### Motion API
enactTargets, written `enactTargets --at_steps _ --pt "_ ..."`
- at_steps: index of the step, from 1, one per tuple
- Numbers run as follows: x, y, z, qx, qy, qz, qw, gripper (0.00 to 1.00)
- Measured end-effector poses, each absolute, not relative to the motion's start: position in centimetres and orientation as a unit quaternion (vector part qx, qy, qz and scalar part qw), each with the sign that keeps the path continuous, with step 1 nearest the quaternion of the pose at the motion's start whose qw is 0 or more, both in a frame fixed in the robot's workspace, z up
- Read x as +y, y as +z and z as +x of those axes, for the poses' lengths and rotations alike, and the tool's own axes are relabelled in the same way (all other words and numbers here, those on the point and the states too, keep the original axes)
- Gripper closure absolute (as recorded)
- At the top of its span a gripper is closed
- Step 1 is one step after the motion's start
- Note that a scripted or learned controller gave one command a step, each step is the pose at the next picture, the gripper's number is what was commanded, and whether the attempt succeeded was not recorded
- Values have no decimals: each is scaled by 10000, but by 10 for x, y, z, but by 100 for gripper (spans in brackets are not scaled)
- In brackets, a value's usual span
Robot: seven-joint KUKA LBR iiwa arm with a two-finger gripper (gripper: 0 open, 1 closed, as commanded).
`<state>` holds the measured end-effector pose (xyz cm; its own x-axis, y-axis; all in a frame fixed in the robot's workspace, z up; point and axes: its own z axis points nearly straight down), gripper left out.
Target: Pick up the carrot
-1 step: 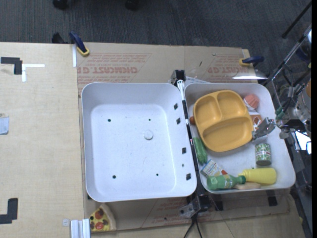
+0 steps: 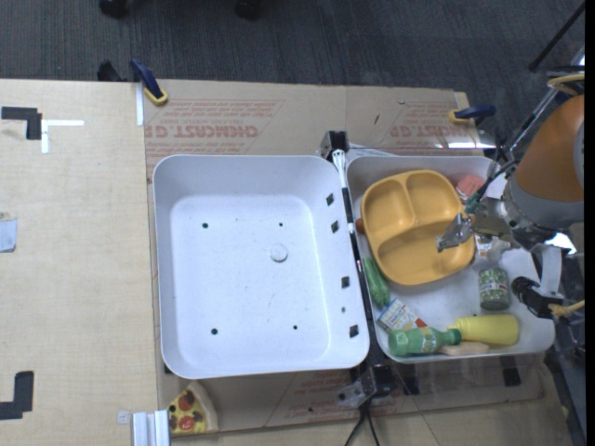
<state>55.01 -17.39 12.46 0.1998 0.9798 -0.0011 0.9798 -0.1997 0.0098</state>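
While the gripper (image 2: pixel 456 236) hangs low over the yellow divided plate (image 2: pixel 409 221), at the plate's 3 o'clock edge, nothing is seen in its grasp. Whether it is released or clenched cannot be told at this resolution.

Carrot: not firmly identified. Best candidate is the orange-red piece (image 2: pixel 471 184) lying in the right bin (image 2: pixel 446 305) at the plate's 1 o'clock, just beside the rim and partly hidden by it. A smaller orange sliver (image 2: pixel 360 223) shows at the plate's 9 o'clock, against the bin wall. Which is the carrot, I cannot say.

Other contents: green bottle (image 2: pixel 414 342) and yellow bottle (image 2: pixel 488 330) at the bin's 6 o'clock, small jar (image 2: pixel 494 288) at 4 o'clock. The left bin (image 2: pixel 242 249) is at 9 o'clock from all this.

Step in hand, by my reading: approach or search phase, pick not yet made. The gripper sits over the plate, not over either candidate.

Next move calls for: shifting toward 1 o'clock, near the orange-red piece, then a descent that clears the plate rim. The tight gap between rim and bin wall leaves little room.
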Motion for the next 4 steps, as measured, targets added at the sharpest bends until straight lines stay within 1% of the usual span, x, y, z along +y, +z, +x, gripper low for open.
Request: enactTargets --at_steps 1,2,3,4 --pt "-201 108 601 6345 58 7728 93 0" --pt "-151 108 535 5244 121 8512 171 0" --pt "-118 107 545 5396 71 8417 181 0" --pt "-170 108 582 3568 115 9341 59 0"
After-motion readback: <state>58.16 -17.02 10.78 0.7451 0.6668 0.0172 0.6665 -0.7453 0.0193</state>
